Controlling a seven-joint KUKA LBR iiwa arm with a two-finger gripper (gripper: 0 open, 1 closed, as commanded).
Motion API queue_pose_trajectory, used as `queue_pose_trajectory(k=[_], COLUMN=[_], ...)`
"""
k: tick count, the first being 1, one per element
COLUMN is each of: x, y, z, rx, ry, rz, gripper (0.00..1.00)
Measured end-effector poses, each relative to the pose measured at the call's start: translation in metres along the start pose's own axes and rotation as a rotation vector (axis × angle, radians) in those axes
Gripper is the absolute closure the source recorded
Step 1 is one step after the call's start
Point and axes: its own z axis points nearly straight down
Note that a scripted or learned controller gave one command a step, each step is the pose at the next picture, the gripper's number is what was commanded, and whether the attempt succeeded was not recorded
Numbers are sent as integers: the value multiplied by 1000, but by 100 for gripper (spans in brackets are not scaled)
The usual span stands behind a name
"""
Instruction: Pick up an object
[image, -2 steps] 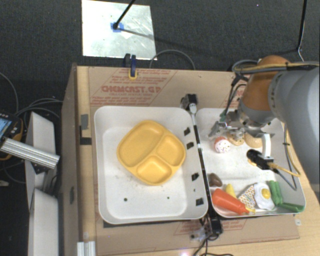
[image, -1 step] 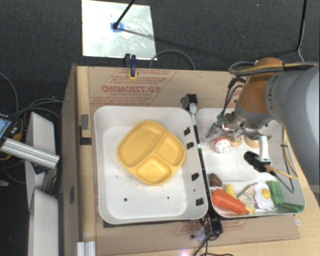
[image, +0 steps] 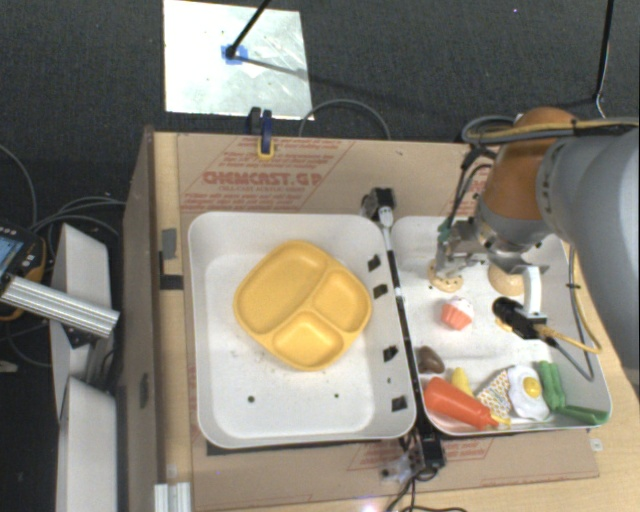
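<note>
Cookie (image: 446, 279) near the right bin's (image: 590, 415) far edge lies directly beneath the gripper (image: 449, 256); finger state indeterminate.

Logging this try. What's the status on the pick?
Gripper low at far end of right bin, over a small round item. No item seen held. Orange piece just beside; other toys at near end.

A yellow divided plate (image: 302, 303) is lying in the left white bin (image: 222, 400); a blue clamp (image: 263, 128) is gripping the cardboard sheet (image: 270, 180) behind.
</note>
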Motion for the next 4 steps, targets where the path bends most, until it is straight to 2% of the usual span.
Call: queue_pose_trajectory(k=[1,2,3,4], x=[0,-8,-13,-13], y=[0,-34,-63,-60], z=[1,18,16,5], rx=[1,21,21,14], ry=[0,8,8,7], rz=[0,4,4,2], gripper=[0,0,0,100])
